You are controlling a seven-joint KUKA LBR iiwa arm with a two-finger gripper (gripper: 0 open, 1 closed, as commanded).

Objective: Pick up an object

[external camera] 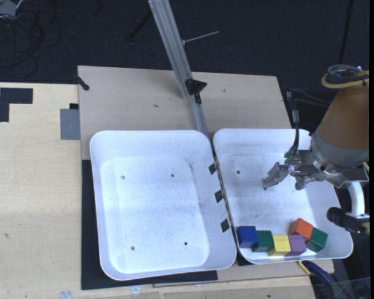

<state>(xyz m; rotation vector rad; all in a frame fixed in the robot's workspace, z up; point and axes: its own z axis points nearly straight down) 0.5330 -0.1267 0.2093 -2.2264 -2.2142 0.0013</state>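
Over the right bin (pixel 255 143), the pincer (pixel 275 178) grips nothing.

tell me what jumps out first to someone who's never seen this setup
The little pile of coloured blocks draws the eye first, bunched in the near corner of the right bin: blue, green, yellow, purple and orange. Next is the arm with its orange band, reaching in from the right, its gripper over the middle of that bin, well apart from the blocks. The left bin lies alongside.
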